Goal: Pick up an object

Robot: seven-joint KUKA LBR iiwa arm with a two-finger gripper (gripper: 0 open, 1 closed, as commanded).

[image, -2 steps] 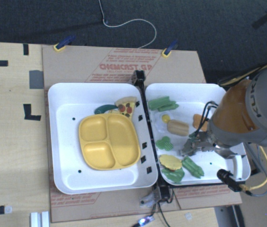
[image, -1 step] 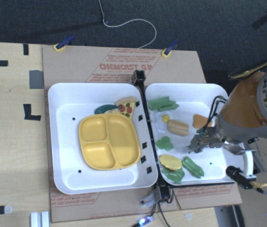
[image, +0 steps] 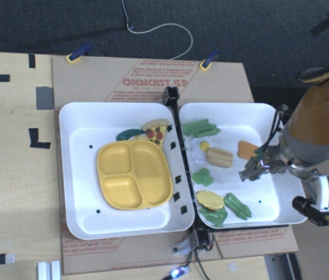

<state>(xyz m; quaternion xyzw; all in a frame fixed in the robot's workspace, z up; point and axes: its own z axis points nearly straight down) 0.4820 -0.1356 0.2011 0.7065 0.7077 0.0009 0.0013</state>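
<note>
Now, near to far:
Right bin [image: 269,112]: green toys [image: 237,206], tan log [image: 219,157], orange piece [image: 246,149] by pincer.
Pincer [image: 253,171]: low over right bin, grip state unclear.
Left bin [image: 71,156]: yellow divided plate [image: 134,174].

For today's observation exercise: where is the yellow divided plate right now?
In the camera view, the yellow divided plate lies in the left white bin, near its middle, just below a toy pizza slice.

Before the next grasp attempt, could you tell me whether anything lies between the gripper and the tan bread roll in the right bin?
Nothing visible does: bare bin floor separates the gripper from the tan bread roll.
</note>
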